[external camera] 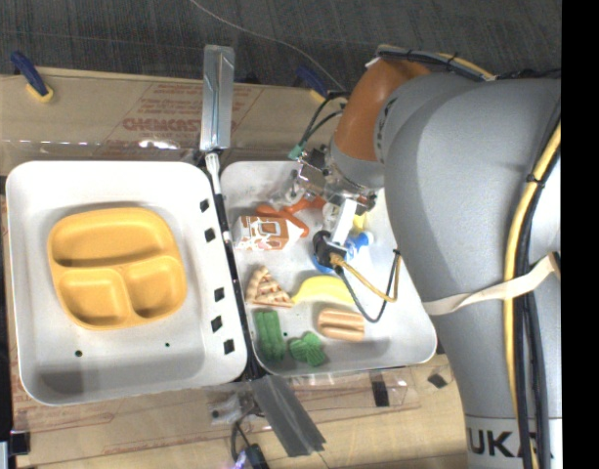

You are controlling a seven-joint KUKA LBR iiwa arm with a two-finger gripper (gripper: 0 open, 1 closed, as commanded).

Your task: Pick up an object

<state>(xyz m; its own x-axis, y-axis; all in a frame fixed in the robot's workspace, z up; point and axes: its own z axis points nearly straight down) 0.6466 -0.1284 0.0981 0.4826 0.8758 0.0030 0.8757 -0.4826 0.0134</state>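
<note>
While the end effector [320, 191] hangs low over the far part of the right bin [413, 332], you are in the approach step of the pick, by my reading. You cannot tell from this slant whether it is apart or together, because the wrist hides its tip, so count no grasp as made.

The likeliest target is the orange piece [279, 210], which lies on the bin floor just beside the end effector. The white and orange carton [265, 231] lies next to that piece. Nearer the camera lie the banana [323, 288] and the hot dog [340, 324], well apart from the tool.

For the next move, you need the tool centred over a single piece, then a straight descent and a close. The orange piece and the carton lie close together, so watch for a pinch that catches both or nudges one aside. The left bin [25, 360] bears a yellow tray [113, 262] and plays no part here.
</note>
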